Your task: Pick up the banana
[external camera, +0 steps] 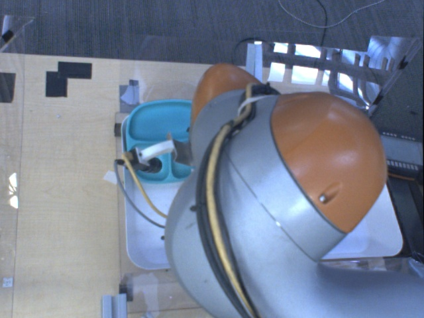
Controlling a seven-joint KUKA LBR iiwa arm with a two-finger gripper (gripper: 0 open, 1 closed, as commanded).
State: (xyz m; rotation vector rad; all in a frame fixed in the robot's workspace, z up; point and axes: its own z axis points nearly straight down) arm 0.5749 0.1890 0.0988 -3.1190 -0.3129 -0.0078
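Nearest the lens we are seeing the arm (265,230), grey with its orange band (331,158), covering most of both bins. At 9 o'clock from it the blue divided dish (149,121) is sitting in the left bin (142,247). A strip of the right bin (387,237) is showing at 3 o'clock, and bare counter (59,177) is running off past the dish. The gripper (181,152) is sitting at the dish's 3 o'clock edge; released or clenched, we cannot tell. We cannot tell where the banana is lying either, since the arm is hiding that ground. We are judging this as the approach to a grasp, with nothing lifted yet. To do it well, we are advising setting the gripper across the fruit's narrow width near its middle, keeping clear of the dish wall and divider, closing only once low enough, then lifting straight up.
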